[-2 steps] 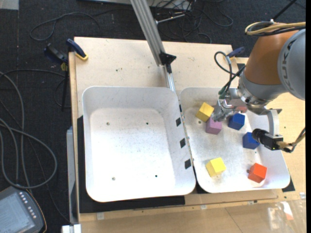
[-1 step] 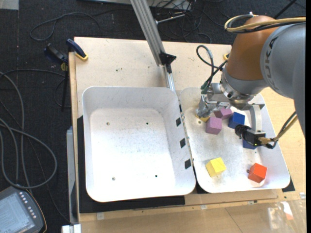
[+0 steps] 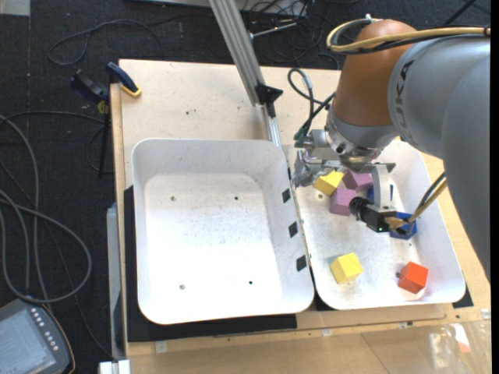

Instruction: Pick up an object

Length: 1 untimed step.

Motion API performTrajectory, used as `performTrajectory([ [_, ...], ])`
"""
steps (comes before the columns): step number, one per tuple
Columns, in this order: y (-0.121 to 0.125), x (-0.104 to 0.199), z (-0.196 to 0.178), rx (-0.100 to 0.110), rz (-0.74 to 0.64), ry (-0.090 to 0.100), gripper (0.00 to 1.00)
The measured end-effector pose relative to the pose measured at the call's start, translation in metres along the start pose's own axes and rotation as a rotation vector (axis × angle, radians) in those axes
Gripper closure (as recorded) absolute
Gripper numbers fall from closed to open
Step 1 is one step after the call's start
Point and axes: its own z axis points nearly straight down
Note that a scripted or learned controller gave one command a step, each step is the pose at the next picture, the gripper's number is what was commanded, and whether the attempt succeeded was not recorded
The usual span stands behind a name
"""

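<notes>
My gripper [image 3: 313, 168] hangs low over the far left part of the right bin [image 3: 437, 244], close to the wall between the two bins. A yellow block [image 3: 329, 182] lies right beside it, touching or nearly touching its lower right side. Against that block rests a purple block [image 3: 348, 195], partly hidden by the wrist. Nearer the front of the same bin lie a second yellow block [image 3: 346, 267] and an orange block [image 3: 413, 277]. A small blue object [image 3: 403, 228] peeks out by the wrist hardware.
The left bin [image 3: 156, 209] stands beside the right one, their rims overlapping in the middle. A slanted metal rail [image 3: 238, 41] crosses the bench behind the bins. The large grey arm [image 3: 437, 92] covers the right bin's far right corner.
</notes>
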Motion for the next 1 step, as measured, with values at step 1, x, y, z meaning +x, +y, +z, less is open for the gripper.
performTrajectory([
  [1, -0.0096, 0.0598, -0.0107, 0.000, -0.001, 0.001, 1.00],
])
